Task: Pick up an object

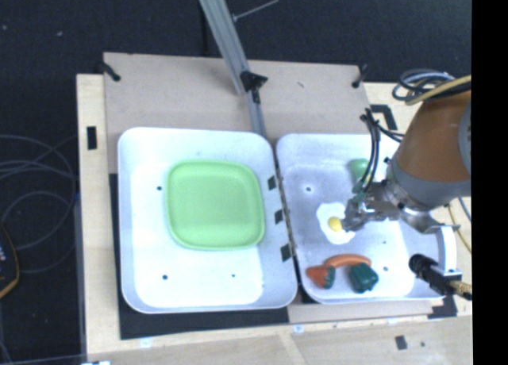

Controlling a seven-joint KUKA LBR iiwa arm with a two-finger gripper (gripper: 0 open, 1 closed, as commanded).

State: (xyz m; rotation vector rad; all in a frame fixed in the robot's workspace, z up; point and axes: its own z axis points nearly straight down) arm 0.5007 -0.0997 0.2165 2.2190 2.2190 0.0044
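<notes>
Camera view, from above at a slant: two shallow white bins sit side by side on the pale wooden surface (95, 197). Landmark is the flat white-and-yellow toy fried egg (333, 224), lying near the middle of the right white bin (305, 161). The hand (353, 217) of the grey arm with its orange band (432, 145) is low over the egg's right edge, apparently touching or just above it; whether it is released or clenched cannot be told, since the wrist body hides that part. Nothing is visibly held. Below the egg lie an orange sausage-shaped toy (345, 261), a red-orange chunk (320, 276) and a dark teal rounded toy (363, 278), close together. Above and right of the egg, a green rounded object (359, 169) is partly covered by the arm. Well to the left of the egg, the left white bin (139, 157) carries a light green square plastic plate (214, 203). Judgement: the egg is the likely target. Risk: it is thin and flat, so a closing grip at its edge may slip over it or only push it aside, and the lift would come up bare.
</notes>
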